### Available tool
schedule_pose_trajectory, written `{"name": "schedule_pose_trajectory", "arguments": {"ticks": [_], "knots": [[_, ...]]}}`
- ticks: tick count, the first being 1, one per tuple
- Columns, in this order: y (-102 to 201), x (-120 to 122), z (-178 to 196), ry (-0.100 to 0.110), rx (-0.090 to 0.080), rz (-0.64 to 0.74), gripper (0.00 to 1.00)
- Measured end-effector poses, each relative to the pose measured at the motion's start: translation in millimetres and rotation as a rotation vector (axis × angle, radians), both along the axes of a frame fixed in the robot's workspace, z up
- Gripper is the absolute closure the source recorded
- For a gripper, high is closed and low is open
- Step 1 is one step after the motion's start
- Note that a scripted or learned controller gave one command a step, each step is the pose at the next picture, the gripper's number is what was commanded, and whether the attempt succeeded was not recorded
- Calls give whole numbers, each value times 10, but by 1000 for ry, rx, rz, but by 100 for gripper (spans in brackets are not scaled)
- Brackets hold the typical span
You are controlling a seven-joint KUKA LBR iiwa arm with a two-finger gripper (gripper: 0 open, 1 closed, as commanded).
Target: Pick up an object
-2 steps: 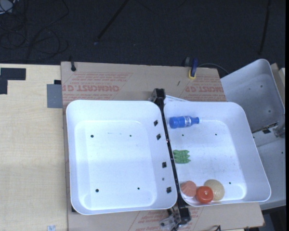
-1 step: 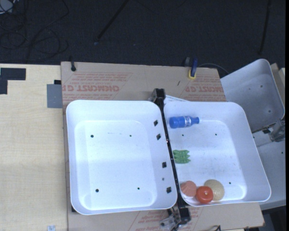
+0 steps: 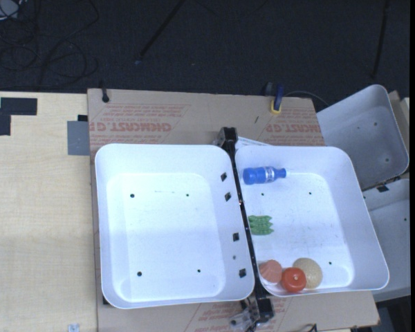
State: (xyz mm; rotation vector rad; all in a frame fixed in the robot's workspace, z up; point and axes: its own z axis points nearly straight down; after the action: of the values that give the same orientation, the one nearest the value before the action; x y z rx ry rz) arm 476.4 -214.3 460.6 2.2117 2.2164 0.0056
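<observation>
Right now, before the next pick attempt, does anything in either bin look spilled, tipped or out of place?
Nothing looks spilled or damaged. The blue bottle lies on its side near the right bin's far wall. The green item sits by the divider, and three round items cluster in the near corner against the rim, which might make gripping awkward.

One fixed camera above the surface (image 3: pixel 34 206), looking down at a slant, at middling distance, both white bins (image 3: pixel 107 185) centred in frame, dark floor (image 3: pixel 194 33) along the top

Blue bottle (image 3: pixel 263 175), green item (image 3: pixel 260 225), red ball (image 3: pixel 293 279) in right bin (image 3: pixel 360 206)
</observation>
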Motion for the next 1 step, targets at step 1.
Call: {"name": "schedule_pose_trajectory", "arguments": {"ticks": [1], "knots": [[11, -3, -148, 12, 5, -2, 100]]}}
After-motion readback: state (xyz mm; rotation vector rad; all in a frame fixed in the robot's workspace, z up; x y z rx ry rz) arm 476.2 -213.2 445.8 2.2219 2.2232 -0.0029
